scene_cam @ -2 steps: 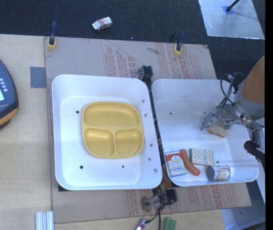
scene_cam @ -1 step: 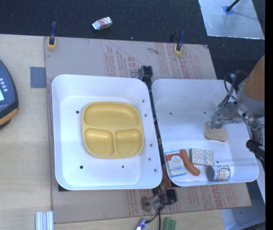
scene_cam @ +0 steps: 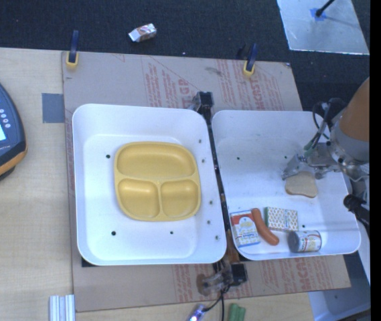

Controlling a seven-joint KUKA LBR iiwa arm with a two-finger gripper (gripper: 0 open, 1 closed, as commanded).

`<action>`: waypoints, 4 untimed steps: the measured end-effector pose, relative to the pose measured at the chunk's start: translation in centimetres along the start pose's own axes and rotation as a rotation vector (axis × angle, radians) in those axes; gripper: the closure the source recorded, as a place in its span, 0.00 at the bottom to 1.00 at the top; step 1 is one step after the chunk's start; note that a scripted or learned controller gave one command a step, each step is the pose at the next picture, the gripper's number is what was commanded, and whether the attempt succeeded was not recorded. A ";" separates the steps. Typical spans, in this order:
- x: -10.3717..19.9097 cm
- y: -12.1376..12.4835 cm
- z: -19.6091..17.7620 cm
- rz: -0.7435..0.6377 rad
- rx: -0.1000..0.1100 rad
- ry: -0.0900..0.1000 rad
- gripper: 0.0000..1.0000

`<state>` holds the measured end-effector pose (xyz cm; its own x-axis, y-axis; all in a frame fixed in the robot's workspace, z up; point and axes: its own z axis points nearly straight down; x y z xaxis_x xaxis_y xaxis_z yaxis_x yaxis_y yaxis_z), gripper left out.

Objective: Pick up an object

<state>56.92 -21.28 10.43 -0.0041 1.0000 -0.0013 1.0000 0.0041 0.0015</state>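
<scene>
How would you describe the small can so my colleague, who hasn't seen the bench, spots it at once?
Start at the right white bin and look along its near edge. The can lies on its side in the right corner, past the orange hot dog and patterned packet; it alone is a cylinder.

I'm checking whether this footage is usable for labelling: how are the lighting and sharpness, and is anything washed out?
Camera view: bright, even light; both white bins are nearly washed out, with faint shadows. The yellow plate reads clearly. The small things near the right bin's front are soft, their print unreadable. The gripper blurs into the arm.
</scene>
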 end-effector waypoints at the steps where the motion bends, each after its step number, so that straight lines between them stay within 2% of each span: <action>1: 0.1 8.3 1.3 0.002 0.003 0.002 0.00; 2: 5.9 0.3 -2.0 -0.001 0.005 0.001 0.00; 3: 0.0 1.3 -7.1 0.002 0.003 0.001 0.00; 4: 1.5 -2.4 -2.0 -0.001 0.006 0.001 0.00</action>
<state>54.54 -19.81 12.39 -0.0053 1.0000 -0.0003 1.0000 0.0053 -0.0042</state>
